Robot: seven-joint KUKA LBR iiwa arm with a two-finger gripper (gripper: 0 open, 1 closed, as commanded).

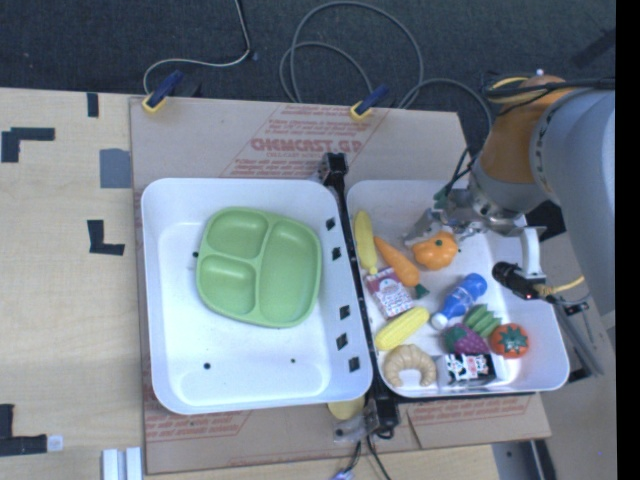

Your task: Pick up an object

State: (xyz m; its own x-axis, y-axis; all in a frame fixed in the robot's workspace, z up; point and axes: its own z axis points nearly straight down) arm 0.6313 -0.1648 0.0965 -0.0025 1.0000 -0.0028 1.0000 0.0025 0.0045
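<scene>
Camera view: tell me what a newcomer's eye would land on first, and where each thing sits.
The green divided plate lies alone in the left bin. The right bin is crowded with toy food: a banana, a carrot, a croissant, a blue bottle. The gripper hangs right over an orange toy fruit near that bin's far side.
</scene>
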